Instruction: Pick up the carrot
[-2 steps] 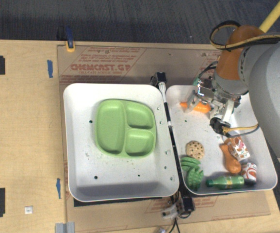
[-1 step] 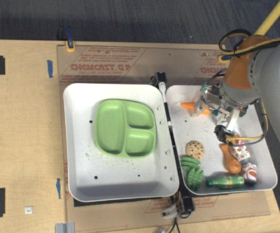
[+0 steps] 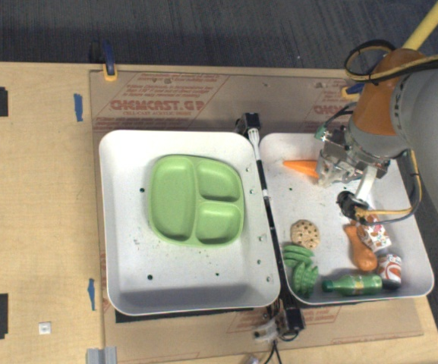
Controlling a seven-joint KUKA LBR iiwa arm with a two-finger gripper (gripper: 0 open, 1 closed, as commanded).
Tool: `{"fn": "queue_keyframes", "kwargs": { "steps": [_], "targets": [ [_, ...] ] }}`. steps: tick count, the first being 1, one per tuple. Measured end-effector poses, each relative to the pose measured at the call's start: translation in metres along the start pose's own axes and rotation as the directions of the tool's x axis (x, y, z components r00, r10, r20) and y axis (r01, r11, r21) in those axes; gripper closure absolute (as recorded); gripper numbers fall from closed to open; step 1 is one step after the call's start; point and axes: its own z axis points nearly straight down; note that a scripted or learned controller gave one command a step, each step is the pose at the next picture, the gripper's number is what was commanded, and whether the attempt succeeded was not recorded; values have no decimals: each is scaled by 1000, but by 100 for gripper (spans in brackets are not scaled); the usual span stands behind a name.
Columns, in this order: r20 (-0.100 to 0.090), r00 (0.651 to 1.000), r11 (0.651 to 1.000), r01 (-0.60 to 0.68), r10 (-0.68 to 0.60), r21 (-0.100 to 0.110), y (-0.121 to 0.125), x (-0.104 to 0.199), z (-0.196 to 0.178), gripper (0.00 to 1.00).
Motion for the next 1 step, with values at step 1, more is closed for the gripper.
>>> {"fn": "queue_keyframes", "kwargs": {
  "steps": [1],
  "targets": [
    [0,1000,1000,0,0,0,0,0,0,0]
  ]
}}
